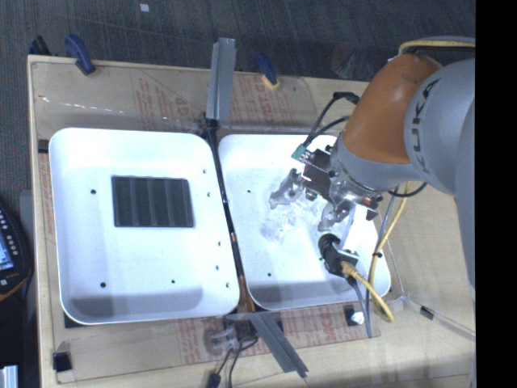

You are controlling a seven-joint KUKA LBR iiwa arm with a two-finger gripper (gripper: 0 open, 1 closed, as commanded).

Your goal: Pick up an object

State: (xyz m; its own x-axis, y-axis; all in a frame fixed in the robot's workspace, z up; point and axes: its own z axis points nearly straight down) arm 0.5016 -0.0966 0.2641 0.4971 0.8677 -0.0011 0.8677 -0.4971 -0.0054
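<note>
Currently: arm (420,128) reaches over right bin (242,217) to work from above | gripper (311,200) low over a clear object (279,225) (pale, hard to outline) on the bin floor | finger state: cannot tell | left bin (73,217) holds a dark block (152,201).

Lettering: dark capitals, partly legible as "KU", on the grey arm (452,128) housing just right of its orange band (396,111). Faint red printing on the surface (145,95) behind the left bin (73,217), illegible.
</note>
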